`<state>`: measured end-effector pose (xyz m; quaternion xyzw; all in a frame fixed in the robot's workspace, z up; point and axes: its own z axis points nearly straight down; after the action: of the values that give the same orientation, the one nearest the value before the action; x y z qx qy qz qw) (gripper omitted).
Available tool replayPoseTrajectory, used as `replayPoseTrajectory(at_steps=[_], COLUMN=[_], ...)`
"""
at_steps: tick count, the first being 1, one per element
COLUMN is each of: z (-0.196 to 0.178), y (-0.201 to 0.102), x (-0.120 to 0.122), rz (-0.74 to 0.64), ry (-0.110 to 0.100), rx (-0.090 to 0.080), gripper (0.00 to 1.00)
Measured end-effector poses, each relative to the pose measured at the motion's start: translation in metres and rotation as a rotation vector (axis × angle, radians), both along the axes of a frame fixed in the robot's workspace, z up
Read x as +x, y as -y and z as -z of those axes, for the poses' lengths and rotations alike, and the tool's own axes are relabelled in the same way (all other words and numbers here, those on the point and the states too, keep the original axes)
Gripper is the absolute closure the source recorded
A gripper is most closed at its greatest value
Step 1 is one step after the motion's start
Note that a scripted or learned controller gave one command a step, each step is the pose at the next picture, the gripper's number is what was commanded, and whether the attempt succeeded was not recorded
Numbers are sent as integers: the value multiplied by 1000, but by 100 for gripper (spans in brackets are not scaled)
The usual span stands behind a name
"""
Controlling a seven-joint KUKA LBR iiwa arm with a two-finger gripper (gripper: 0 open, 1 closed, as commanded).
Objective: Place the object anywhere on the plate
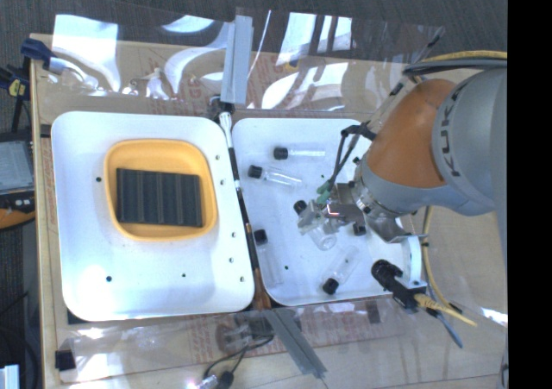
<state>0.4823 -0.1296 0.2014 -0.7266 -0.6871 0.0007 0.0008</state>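
A yellow plate (110, 193) with a dark ridged centre (161, 197) rests in the left bin (78, 266). Several clear vials with black caps lie scattered in the right bin (285, 292): one near the back (297, 153), one below it (278, 178), one at the front (340, 272). My gripper (316, 218) is low over the middle of the right bin, beside a black-capped vial (302, 206) and a clear vial (325, 239). The wrist hides what lies right under it.
A loose black cap (259, 238) lies near the right bin's left wall. The grey and orange arm (423, 150) covers the bin's right side. A black and yellow fitting (398, 284) sits at the front right corner. A raised divider (239, 206) separates the bins.
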Motion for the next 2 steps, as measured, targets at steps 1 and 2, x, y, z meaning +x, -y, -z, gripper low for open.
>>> replayPoseTrajectory(at_steps=[1,2], z=[-5,-8], y=[-42,-97], x=[60,82], rz=[-249,-359], ry=[0,1], rx=[1,1], gripper=[100,100])
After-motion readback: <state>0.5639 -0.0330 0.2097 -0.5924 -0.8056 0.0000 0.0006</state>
